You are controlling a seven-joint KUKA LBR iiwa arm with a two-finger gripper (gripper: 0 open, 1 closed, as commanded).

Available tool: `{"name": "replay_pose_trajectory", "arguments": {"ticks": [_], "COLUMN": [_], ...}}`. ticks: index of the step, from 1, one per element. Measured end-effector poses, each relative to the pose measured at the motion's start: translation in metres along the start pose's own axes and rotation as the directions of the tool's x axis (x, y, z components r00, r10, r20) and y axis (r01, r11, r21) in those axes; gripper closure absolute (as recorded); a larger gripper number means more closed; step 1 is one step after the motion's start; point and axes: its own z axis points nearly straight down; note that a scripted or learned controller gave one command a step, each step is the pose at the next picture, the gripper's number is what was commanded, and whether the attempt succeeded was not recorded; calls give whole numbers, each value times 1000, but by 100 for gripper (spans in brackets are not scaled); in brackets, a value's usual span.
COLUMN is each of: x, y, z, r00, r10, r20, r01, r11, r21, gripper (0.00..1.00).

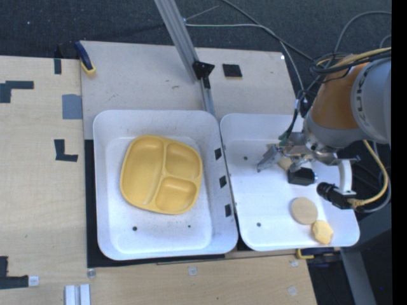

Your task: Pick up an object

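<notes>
camera view, pincer (280,160) open over right bin (254,196), two tan pieces (304,210) near its front edge

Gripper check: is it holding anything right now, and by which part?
Nothing is held. The gripper hangs over the right bin, apart from the tan disc and yellow piece.

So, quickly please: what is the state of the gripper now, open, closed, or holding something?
Gripper: over the right bin, nothing seen between its fingers; whether it is open or closed cannot be told.
</notes>
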Motion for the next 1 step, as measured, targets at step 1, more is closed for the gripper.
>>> {"name": "replay_pose_trajectory", "arguments": {"ticks": [1], "x": [-6], "y": [6], "z": [56], "r00": [1000], "r10": [0], "r20": [0], "r01": [0], "r11": [1000], "r21": [1], "gripper": [0]}}
